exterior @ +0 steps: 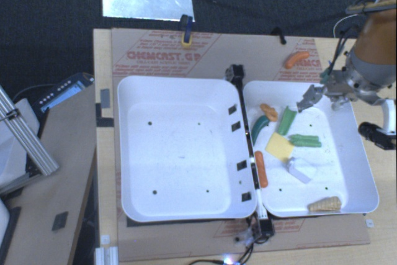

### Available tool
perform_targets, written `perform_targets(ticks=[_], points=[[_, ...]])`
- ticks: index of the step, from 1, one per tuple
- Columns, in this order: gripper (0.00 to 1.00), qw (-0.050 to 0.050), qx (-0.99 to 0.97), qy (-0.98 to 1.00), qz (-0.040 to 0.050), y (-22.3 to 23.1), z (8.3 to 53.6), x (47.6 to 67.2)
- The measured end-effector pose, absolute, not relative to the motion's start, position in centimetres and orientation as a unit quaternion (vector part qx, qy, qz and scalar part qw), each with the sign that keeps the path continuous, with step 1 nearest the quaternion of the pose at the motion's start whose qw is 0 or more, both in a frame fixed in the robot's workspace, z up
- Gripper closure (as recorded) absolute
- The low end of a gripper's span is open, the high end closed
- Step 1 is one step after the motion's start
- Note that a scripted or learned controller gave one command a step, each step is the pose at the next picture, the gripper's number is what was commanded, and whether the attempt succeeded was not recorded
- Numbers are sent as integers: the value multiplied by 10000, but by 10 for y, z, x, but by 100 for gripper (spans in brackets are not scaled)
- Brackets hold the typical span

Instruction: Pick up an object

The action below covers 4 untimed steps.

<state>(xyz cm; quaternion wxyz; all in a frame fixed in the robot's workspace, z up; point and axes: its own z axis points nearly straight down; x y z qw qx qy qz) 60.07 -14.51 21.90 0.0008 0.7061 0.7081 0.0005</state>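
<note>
The gripper [308, 100] was found at the upper right of the frame, poised over the upper part of the right shallow white plastic bin [360, 161]. Whether it was apart or together could not be told, and nothing was seen held in it.

The likely targets lay clustered near the middle of that bin: a light green stick-shaped piece [286, 120], a darker green flat piece [304, 141], a yellow square block [279, 146], a small orange curved piece [269, 112] and a pale grey block [298, 170].

The light green stick lay nearest the gripper. In my judgement it is light, rigid and possibly smooth, so it is best taken across its narrow width at mid-length. Its neighbours lay just beside it and could be disturbed.
</note>
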Motion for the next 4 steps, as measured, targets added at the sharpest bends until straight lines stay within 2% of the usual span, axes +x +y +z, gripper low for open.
perform_targets(ticks=[1,2,3,4], points=[[0,-38,7016,7125,6,-21,182,568],[0,-5,7025,7117,24,69,185,582],[0,-21,7019,7123,22,179,169,583],[0,-30,7033,7109,-9,239,147,531]])
